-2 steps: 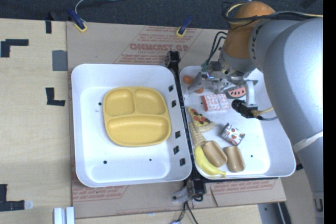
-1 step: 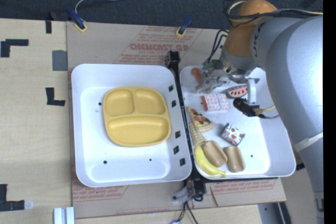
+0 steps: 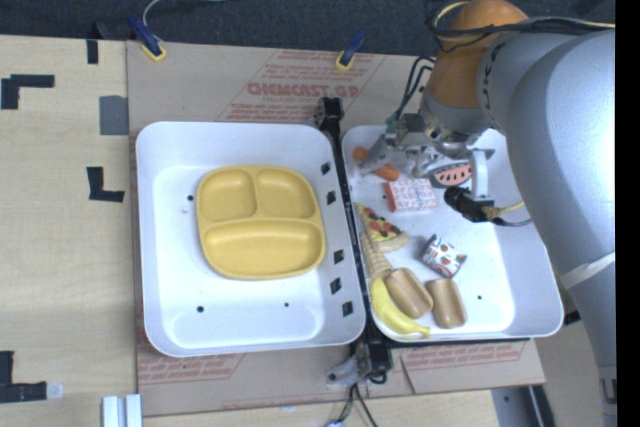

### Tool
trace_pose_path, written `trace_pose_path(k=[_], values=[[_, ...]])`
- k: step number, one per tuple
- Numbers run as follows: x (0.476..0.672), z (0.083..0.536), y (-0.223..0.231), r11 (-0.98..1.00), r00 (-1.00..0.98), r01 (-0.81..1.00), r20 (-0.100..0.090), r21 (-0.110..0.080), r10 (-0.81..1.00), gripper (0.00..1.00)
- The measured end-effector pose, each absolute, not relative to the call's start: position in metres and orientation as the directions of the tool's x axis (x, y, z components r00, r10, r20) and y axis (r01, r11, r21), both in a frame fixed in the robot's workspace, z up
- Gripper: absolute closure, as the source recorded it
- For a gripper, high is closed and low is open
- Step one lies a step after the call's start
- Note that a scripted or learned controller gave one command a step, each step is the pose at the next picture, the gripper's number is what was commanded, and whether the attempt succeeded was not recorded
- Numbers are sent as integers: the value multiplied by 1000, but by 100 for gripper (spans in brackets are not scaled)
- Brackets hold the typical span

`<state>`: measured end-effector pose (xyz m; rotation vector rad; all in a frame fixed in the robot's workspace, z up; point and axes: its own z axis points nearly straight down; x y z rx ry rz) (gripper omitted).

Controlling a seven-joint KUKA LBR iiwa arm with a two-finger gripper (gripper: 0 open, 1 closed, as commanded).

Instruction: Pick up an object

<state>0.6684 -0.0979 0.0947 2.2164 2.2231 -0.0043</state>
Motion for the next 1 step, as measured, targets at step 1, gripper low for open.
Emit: trace_pose_path(k=[1], values=[[668,104,-97,4,-4,1000,-3,-2,1000,100]])
